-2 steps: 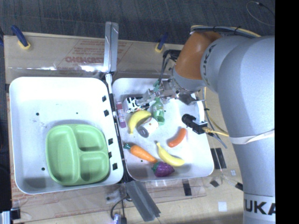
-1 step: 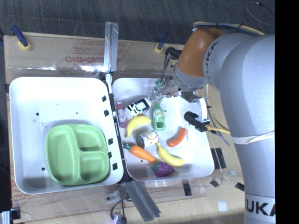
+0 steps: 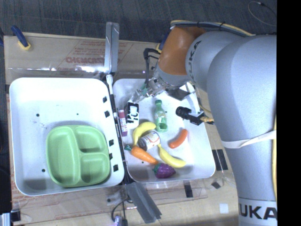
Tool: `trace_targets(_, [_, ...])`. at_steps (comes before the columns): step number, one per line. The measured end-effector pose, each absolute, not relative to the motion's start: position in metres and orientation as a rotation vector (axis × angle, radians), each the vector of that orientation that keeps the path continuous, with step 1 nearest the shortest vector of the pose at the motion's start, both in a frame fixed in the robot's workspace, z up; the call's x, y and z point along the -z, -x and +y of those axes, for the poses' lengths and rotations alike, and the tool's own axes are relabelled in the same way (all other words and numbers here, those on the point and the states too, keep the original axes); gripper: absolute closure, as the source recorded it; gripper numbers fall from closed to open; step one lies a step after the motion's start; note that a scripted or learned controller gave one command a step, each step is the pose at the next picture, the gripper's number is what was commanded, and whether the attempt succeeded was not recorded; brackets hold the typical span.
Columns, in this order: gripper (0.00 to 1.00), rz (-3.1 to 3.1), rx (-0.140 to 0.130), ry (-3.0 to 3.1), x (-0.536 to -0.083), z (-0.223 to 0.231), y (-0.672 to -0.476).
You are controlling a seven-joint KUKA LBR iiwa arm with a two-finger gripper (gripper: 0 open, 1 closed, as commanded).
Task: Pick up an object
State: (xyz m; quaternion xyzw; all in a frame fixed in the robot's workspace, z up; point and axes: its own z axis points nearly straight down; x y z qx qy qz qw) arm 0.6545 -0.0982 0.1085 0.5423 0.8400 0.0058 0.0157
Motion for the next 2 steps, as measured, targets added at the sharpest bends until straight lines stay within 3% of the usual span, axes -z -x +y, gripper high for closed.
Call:
trace_targets(1, [0.00,2.624,-0.009,-1.696,-0.100,-0.097,-0.650])
trace_targets(2, [0.00,2.576,0.000,-1.794,-0.094,-0.171,-0.641])
